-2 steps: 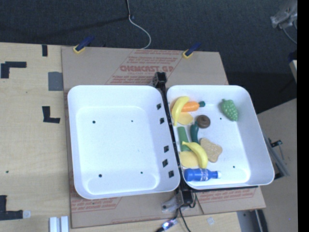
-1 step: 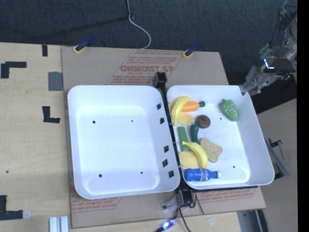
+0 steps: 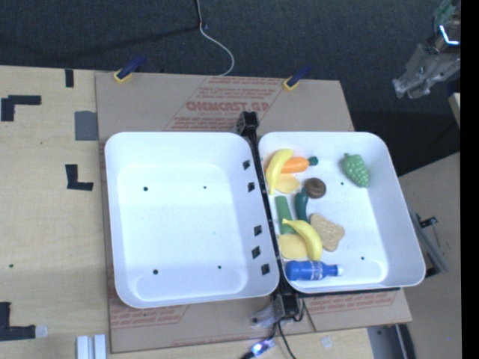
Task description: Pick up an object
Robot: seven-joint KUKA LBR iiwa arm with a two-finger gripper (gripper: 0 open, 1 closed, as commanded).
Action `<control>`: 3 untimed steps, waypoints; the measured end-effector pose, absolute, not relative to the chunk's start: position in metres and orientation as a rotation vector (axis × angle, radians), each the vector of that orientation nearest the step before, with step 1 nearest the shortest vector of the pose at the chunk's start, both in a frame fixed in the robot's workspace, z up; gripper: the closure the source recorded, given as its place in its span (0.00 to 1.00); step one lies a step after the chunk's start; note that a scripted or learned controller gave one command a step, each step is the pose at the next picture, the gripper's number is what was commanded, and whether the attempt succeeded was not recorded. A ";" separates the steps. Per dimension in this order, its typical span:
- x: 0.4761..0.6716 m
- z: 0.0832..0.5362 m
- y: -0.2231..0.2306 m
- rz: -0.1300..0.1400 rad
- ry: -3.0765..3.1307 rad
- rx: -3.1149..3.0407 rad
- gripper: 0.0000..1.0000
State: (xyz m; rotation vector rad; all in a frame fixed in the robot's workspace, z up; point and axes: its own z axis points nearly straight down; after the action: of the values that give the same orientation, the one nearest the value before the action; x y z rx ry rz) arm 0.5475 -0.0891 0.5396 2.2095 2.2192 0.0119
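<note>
While parked high at upper right, well apart from right shallow white plastic bin [image 3: 389, 200]: grey two-finger gripper [image 3: 419, 77], finger state unreadable. Green knobbly plastic grape bunch [image 3: 356, 169] inside bin.

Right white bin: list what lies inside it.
The right white bin holds two yellow bananas, an orange carrot, green grapes, a brown round piece, a tan slice, green pieces and a blue bottle. Anything beneath them is hidden.
</note>
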 end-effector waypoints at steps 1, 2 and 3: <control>0.481 0.511 -0.039 -0.002 2.229 2.217 1.00; 0.564 0.535 -0.037 0.001 2.221 2.216 1.00; 0.479 0.426 -0.082 -0.016 2.224 2.236 1.00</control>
State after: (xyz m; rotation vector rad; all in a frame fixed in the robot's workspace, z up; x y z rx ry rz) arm 0.4794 -0.0825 0.4258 2.2359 2.2239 -0.0155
